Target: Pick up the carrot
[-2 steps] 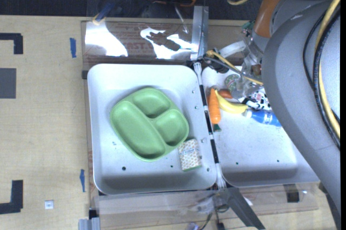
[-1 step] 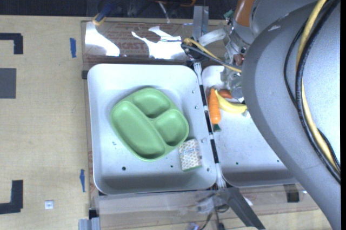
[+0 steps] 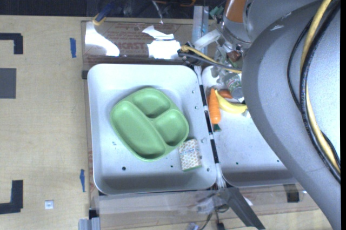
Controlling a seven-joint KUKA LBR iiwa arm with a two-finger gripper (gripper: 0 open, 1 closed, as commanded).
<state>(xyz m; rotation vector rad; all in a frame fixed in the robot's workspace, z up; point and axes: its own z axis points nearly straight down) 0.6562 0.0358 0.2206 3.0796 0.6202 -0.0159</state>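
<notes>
1. One carrot (image 3: 214,106), orange and tapered, lies in the right bin (image 3: 254,156) against its left wall; its long axis runs from 12 to 6 o'clock.
2. One yellow banana (image 3: 232,106), curved and smooth, touches the carrot at its 3 o'clock.
3. In the left bin (image 3: 102,115) sit one glossy green divided plate (image 3: 148,123) with three compartments and, at its 5 o'clock, one small speckled square sponge (image 3: 190,155).
4. The gripper (image 3: 230,64) hangs at the carrot's 1 o'clock; whether it is open or closed I cannot tell.

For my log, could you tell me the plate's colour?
Light green plate, clearest in the camera view.
</notes>
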